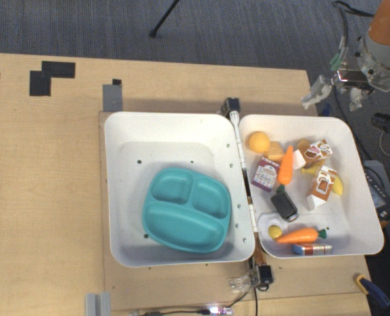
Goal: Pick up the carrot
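Carrot (298,235) untouched at six o'clock of the right bin (362,170), beside a second orange piece (286,165) near its middle; gripper (342,84) hangs outside at one o'clock, jaw state impossible to tell; whole pick remains.

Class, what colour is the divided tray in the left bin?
Teal, in the camera view: tray, left bin.
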### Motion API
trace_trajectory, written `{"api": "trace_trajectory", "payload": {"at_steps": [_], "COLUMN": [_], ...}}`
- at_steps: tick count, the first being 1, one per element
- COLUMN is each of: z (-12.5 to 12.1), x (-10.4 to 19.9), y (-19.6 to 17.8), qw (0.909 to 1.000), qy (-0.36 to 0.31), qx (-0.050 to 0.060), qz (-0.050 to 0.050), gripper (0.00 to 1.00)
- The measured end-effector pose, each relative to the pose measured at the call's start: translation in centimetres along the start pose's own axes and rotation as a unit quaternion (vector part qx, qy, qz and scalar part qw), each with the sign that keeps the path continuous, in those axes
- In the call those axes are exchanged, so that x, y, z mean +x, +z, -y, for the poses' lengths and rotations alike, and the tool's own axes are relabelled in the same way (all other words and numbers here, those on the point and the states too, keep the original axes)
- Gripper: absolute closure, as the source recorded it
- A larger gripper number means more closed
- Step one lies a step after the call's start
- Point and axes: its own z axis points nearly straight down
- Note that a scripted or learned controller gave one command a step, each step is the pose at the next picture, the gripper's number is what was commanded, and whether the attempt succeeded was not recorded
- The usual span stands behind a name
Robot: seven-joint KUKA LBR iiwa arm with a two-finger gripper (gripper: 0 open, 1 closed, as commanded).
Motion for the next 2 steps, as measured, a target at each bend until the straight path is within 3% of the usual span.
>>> {"api": "trace_trajectory", "payload": {"at_steps": [1,2], "z": [1.9,3.1], "x": [6.1,4.9], "y": [13.6,17.2], "qw": [0.9992,0.9986], "qy": [-0.041,-0.054], "qx": [0.002,-0.001], "qz": [-0.001,0.0], "gripper": [0.0,0.0]}}
